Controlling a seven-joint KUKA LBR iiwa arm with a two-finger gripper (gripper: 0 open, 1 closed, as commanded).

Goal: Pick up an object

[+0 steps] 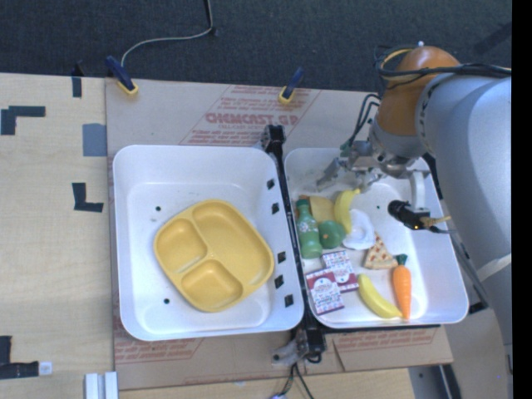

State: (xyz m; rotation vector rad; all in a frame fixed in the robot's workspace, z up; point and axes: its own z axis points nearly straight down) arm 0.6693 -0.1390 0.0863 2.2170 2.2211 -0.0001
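- Take the yellow divided plate (214,253) as your landmark; it lies alone in the left bin (133,248).
- Right of the plate, past the black divider, you see the right bin (453,298), which holds all the small objects.
- Nearest the plate in that bin stands a green bottle (308,229), lying lengthwise beside the divider.
- Below the bottle, right of the plate's lower edge, two small red-and-white cartons (330,282) lie touching each other.
- Farther right of the plate you find a yellow banana (378,299) and an orange carrot (402,289), side by side near the bin's lower right corner.
- A pizza-slice toy (379,258) sits just above the banana, with a white piece (361,231) above that.
- The pincer (353,166) hangs over the bin's upper part, up and right of the plate, just above another yellow banana (345,204).
- You cannot tell from this view whether the pincer is released or clenched; nothing is seen grasped in it.
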